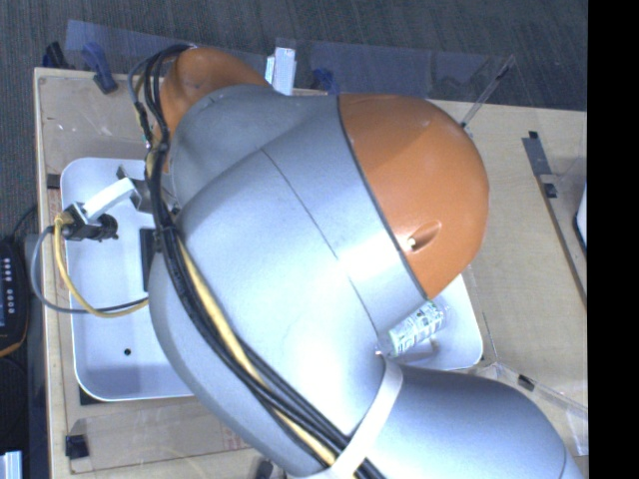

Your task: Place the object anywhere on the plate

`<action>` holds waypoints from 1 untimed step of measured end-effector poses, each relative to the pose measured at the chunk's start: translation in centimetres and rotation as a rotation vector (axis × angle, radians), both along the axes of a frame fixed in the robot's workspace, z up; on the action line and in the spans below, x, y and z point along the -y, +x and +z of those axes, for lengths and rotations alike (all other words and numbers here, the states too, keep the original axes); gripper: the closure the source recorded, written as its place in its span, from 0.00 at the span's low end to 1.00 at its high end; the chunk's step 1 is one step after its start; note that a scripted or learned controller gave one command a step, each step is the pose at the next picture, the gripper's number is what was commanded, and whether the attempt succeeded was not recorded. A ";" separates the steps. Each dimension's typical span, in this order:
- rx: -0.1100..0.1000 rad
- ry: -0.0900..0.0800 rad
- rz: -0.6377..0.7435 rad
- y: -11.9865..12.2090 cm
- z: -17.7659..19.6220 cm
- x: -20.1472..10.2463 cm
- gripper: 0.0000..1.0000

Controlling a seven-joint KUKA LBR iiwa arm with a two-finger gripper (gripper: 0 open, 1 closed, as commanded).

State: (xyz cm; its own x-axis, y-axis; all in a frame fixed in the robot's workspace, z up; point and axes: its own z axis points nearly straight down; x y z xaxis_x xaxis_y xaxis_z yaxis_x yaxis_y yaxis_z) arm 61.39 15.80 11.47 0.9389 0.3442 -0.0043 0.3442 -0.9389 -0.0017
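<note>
Grey arm bulks over the left bin on the desk — object, plate and jaws all hidden, grip state unreadable — so best lower slowly and release only once squarely above the plate.

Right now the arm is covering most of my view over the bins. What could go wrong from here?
The arm hides most of both bins, so a placement could miss unseen. The yellow cable loops loose over the left bin and might snag as the arm moves. Black cables run along the arm's side and could catch too.
</note>
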 end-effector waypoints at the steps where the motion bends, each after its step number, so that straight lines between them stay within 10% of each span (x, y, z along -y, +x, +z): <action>1: -0.001 -0.001 0.004 0.0 1.0 0.0 1.00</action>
